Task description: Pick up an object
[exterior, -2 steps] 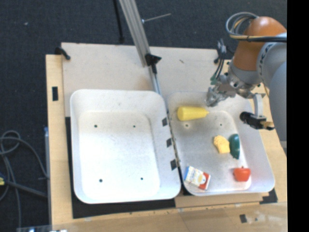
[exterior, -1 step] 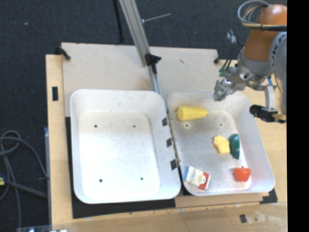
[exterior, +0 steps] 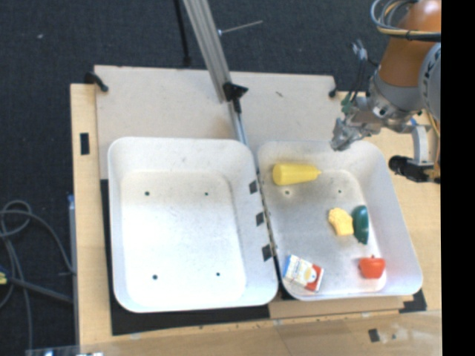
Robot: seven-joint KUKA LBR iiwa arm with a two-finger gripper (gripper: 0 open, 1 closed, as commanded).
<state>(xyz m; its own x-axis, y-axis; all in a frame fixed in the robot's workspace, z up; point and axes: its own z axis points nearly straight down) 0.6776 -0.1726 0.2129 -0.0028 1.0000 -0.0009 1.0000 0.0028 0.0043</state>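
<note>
inside right bin (exterior: 397,199): five small objects (exterior: 341,221)

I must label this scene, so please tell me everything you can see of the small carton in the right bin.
The small carton is a little box, white with red and some blue and yellow print, looking like cardboard. It lies tilted in the near left corner of the right bin, close against the bin's wall. No other object touches it, and the end effector is far off.

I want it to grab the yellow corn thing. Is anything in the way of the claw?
Nothing visible blocks it. The end effector hovers at the right white bin's far rim, and the yellow cone-shaped corn toy lies alone on bare bin floor nearby.
</note>
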